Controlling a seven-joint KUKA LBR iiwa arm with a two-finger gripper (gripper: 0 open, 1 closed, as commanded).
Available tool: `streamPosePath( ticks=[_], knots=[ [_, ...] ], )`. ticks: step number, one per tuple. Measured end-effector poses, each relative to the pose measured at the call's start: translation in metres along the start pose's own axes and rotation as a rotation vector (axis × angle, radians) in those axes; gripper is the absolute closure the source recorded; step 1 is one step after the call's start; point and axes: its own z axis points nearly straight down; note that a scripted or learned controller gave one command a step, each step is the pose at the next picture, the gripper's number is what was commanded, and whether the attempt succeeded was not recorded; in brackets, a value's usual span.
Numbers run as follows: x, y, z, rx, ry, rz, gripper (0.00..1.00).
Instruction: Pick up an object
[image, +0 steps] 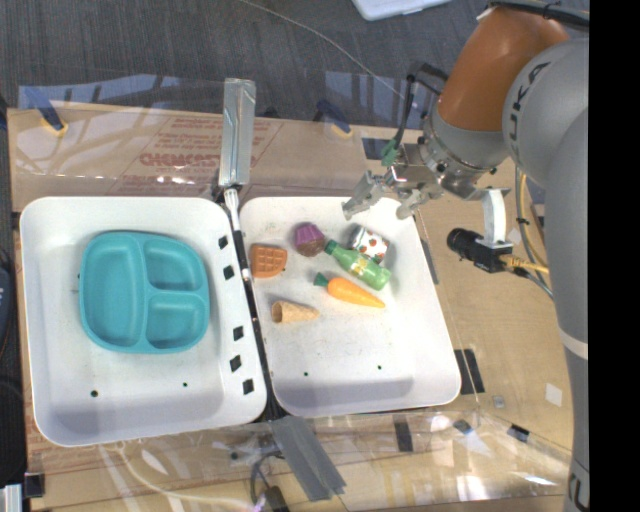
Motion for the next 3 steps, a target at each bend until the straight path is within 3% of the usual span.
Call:
streamPosePath(
  ticks=[1, 2, 3],
  knots=[
    [-0.021, -0.116, 0.159, 0.006, 0.005, -0.335, 0.0],
    [0.042, -0.078, 0.183, -0.001, 0.002, 0.0, 0.0],
    [0.055, -0.03, 0.182, -0.003, 0.001, -0.167, 0.0]
  ],
)
